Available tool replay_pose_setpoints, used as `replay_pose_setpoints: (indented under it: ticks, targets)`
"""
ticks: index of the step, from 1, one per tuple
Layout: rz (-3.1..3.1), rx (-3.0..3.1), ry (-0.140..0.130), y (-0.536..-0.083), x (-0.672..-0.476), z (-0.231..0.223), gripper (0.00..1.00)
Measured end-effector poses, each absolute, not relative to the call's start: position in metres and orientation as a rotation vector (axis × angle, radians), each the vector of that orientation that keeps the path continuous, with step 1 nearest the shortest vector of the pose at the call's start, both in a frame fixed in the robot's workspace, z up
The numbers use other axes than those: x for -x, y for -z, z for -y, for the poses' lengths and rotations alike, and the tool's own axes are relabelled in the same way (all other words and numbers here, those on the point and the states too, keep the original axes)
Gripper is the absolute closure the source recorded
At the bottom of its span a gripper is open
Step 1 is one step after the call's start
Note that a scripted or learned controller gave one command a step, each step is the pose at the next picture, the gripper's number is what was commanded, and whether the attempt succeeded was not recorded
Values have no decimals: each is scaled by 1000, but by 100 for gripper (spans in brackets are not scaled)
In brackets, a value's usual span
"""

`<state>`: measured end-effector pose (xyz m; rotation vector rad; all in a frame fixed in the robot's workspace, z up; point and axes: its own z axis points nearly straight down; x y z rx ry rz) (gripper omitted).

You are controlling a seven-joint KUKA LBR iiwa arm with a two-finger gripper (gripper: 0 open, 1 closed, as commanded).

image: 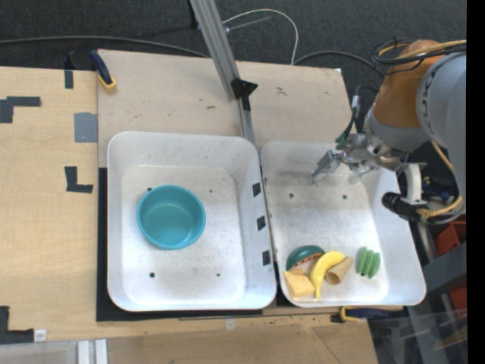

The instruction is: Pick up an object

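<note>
Two bins (121,203), banana (327,268) in the right.

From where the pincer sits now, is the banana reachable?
Probably yes. The pincer hangs over the far end of the right bin, and bare bin floor lies between it and the banana. A yellow block and green item crowd the banana's sides.

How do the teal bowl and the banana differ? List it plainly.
The teal bowl is round and teal; the banana is curved, long and yellow. The bowl sits alone in the left bin; the banana lies in the right bin, crowded against other small items near its front edge. The bowl looks much larger than the banana. Both rest on a bin floor, apart from the gripper.
</note>
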<state>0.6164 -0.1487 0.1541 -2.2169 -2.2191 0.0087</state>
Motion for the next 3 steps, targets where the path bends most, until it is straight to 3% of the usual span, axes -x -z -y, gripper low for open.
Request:
replay_pose_setpoints:
  ticks: [1,2,3]
  targets:
    - [2220,2217,-8,-108,-612,154,0]
    - [2223,2216,-4,-121,-613,153,100]
    - [2227,2223,4,-183,-619,152,100]
